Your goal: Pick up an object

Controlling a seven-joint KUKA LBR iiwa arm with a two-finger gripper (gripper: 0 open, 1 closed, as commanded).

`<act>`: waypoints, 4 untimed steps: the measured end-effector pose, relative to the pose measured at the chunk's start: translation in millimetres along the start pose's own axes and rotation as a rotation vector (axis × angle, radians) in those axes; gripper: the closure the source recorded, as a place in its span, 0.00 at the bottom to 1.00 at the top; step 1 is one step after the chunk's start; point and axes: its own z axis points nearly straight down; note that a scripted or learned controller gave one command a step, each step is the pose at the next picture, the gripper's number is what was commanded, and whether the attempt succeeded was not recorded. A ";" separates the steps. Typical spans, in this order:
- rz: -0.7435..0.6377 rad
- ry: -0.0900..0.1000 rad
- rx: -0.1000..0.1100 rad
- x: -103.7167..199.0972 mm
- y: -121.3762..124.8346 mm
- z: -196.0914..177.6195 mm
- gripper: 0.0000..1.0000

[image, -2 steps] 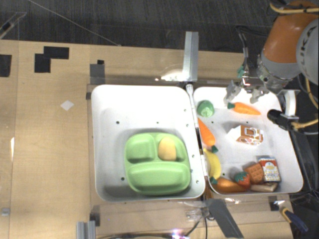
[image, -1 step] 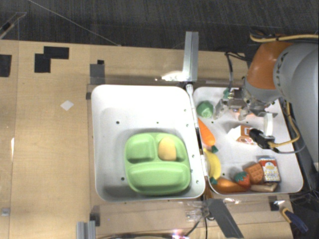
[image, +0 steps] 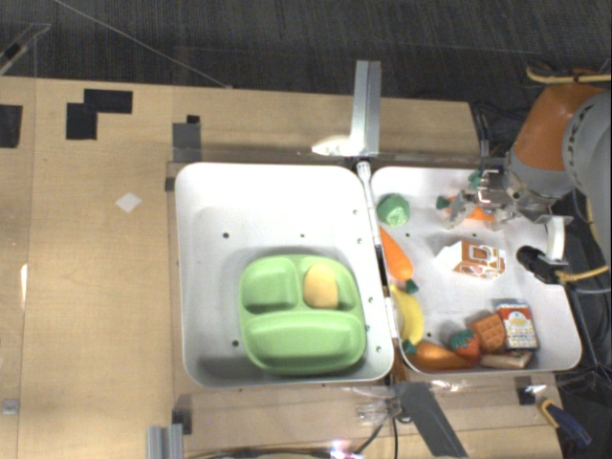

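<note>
Looking down at the bench, I take the green divided plate [image: 303, 316] as my landmark; it lies in the near half of the left bin [image: 206, 256], nearest the camera's edge of the bench. A yellow lemon-like piece [image: 322, 285] rests in the plate's upper right compartment. To the right of the plate, across the wall between the bins, the right bin [image: 535, 304] holds the toys I might take. Nearest, right of the plate's lower edge, an orange carrot-like piece [image: 438, 356] lies along the bin's near wall, with a small red strawberry [image: 465, 342] touching it, a waffle-patterned brown block [image: 488, 330] beside that, and a little printed carton [image: 518, 325] just right of the block. A yellow banana [image: 409, 315] lies right of the plate, close to the dividing wall, and an orange and red pepper-like piece [image: 395, 256] sits just beyond the banana along the same wall. Farther right of the plate, mid-bin, a white packet with red print [image: 479, 258] lies flat and apart from the rest. Beyond the plate and to its right, a green round toy [image: 393, 208] sits near the far left corner of the right bin. Farthest from the plate, my pincer [image: 481, 203] hangs low over the far right part of that bin, above a small orange and green thing [image: 457, 206]; I cannot tell whether the pincer is spread or pressed together, nor whether it touches the thing.
</note>
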 end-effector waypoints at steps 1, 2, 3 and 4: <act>0.042 0.001 -0.001 -17.8 -60.9 -2.3 0.00; 0.061 0.004 -0.007 69.7 -93.1 -4.3 0.00; 0.012 -0.001 -0.011 79.4 -92.4 -4.7 0.00; 0.077 0.000 -0.014 90.5 -104.0 -5.0 0.00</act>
